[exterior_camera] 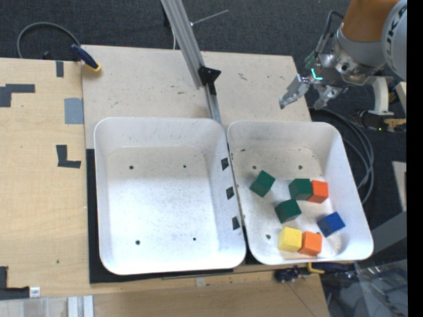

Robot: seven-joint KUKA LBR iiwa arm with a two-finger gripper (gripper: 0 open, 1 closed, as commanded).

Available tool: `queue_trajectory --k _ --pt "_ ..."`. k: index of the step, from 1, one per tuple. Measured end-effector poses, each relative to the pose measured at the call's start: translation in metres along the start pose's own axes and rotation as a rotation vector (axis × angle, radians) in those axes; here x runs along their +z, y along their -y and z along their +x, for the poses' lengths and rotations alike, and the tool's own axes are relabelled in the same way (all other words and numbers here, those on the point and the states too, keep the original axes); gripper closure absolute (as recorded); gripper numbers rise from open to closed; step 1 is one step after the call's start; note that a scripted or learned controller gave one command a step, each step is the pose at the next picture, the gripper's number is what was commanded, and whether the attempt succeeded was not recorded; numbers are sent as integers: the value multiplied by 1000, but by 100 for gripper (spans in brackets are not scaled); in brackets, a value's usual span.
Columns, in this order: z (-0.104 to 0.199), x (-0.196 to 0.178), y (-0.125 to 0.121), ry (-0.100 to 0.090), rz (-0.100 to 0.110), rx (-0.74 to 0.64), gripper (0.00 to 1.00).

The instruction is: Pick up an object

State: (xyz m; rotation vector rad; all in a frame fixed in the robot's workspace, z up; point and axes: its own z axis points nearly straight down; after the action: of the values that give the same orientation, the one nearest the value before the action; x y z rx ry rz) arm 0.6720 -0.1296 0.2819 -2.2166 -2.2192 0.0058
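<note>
Several small cubes lie in the right bin (344, 152): three green ones (262, 183) (301, 189) (287, 210), an orange one (319, 191), a blue one (330, 224), a yellow one (289, 239) and a second orange one (311, 243) touching it. My gripper (308, 96) hangs above the bench beyond the right bin's far rim, well away from the cubes. It is open, and nothing sits between its fingers (289, 100).
The left bin (106, 177) stands beside the right one, sharing a middle wall. A slanted metal rail (188, 38) runs down to the bins' far junction. Cables lie to the right of the right bin. A blue-and-yellow tool (86, 57) rests at the bench's far left.
</note>
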Motion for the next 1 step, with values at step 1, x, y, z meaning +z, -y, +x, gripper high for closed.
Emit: queue_trajectory --k 1 --pt "0 -4 -1 2 -5 0 0"
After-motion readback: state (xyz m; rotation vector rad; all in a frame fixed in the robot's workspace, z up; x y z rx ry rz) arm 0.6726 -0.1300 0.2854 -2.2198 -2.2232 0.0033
